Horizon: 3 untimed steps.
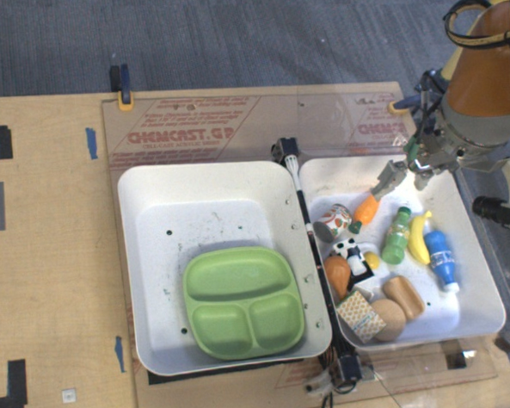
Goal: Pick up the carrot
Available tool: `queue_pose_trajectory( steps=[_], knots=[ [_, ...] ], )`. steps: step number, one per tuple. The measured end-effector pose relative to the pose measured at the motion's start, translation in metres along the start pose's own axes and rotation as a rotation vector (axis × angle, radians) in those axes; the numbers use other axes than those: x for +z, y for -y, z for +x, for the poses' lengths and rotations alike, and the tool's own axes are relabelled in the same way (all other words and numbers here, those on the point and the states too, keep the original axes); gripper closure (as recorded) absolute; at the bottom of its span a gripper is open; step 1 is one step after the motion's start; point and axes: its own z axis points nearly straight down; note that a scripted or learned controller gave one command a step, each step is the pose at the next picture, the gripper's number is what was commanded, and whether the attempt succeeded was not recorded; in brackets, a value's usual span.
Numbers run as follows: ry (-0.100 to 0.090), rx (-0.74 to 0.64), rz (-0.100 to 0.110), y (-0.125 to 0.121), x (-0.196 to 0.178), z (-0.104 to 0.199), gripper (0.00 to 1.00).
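In the right-hand bin (481, 310), up near its far wall, lies the carrot (367, 209), small and orange, tilted with its tip toward the bin's middle. And there is the gripper (405, 171), hanging just up and to the right of the carrot, one grey finger (388, 179) slanting down toward it. Whether the pincer is parted or closed, the view does not tell; nothing shows between its tips, so the carrot is judged not yet taken. Just left of the carrot sits a red-and-white ball (334, 220); just right of the carrot stands a green bottle (396, 236), then a banana (420, 238) and a blue bottle (440, 259). Crowded company, which likely explains the approach from the far side, where the carrot has open floor. Well to the carrot's left, the other bin (146, 249) holds a green tray (242, 301). The descent looks like the job in hand.
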Motion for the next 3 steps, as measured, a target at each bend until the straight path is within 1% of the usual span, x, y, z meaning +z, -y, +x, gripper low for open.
queue_pose_trajectory(
  steps=[1,2,3],
  knots=[
    [-0.004,0.163,0.014,-0.033,0.126,-0.024,0.00],
    [0.002,0.158,-0.004,-0.038,0.108,-0.025,1.00],
    [-0.003,0.104,-0.003,0.035,0.038,0.066,1.00]
  ],
)
